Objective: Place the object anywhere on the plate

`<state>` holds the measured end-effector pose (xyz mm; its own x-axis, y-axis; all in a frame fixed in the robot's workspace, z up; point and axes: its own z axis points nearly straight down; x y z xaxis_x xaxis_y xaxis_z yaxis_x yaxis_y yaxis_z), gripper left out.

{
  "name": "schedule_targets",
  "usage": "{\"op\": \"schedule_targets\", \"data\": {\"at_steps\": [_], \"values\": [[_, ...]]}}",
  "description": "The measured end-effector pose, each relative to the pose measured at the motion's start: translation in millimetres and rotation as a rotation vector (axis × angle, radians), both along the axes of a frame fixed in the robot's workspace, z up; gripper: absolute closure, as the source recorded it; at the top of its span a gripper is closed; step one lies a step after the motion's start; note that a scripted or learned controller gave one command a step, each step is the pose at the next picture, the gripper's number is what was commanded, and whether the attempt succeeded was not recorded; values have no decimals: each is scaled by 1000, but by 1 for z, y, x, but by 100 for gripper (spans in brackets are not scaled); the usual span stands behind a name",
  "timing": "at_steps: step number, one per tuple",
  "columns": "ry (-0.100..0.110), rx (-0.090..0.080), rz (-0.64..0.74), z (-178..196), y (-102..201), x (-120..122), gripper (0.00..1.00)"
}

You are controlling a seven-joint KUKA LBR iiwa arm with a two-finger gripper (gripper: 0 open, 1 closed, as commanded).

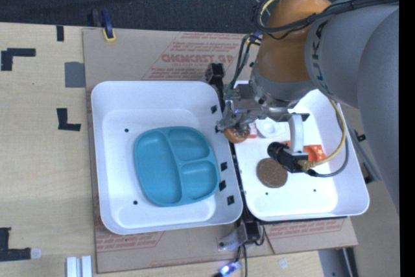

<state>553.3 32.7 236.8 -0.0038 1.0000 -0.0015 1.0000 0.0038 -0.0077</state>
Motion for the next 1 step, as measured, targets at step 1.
{"op": "schedule_targets", "data": {"at_steps": [1], "values": [[0, 1, 3, 0, 52, -4, 100]]}}
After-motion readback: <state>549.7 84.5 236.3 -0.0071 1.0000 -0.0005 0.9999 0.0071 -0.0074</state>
